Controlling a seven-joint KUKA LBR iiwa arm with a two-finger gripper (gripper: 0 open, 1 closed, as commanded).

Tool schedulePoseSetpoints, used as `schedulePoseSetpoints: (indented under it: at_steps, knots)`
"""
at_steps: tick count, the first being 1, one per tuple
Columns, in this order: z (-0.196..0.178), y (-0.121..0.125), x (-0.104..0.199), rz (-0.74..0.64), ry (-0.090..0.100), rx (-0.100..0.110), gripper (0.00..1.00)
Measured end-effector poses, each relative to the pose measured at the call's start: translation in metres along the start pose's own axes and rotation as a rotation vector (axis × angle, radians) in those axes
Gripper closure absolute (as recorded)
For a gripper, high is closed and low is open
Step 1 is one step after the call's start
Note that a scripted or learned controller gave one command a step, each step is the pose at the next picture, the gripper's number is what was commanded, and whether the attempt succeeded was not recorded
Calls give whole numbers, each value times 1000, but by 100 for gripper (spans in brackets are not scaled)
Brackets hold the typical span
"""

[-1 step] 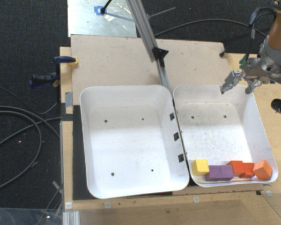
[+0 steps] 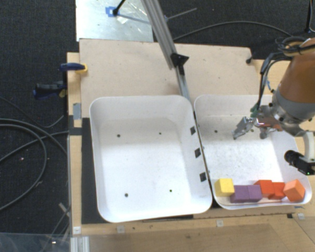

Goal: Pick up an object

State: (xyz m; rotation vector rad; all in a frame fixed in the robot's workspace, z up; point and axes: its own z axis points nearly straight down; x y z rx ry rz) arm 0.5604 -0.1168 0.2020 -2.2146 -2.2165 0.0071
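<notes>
Small yellow foam cube (image 2: 224, 186), purple block (image 2: 246, 193), red-orange block (image 2: 270, 189) & orange cube (image 2: 294, 190) line the near edge of the right white bin (image 2: 220, 109), w/ metal two-finger gripper (image 2: 250, 126) hovering well above them, jaws slightly apart, nothing between.

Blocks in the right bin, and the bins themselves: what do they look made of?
Yellow block, purple block, red block, orange block: probably foam or painted wood; matte flat colour, no glare, squared edges. Cannot tell which.
Right bin and left bin: likely moulded plastic; smooth white, rounded corners, thin rolled rim, faint speckling.
</notes>
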Motion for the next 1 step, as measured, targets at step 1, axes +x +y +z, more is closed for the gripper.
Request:
schedulePoseSetpoints:
  at_steps: [1]
  knots:
    - [53, -64, 0, 3, 0, -1, 0]
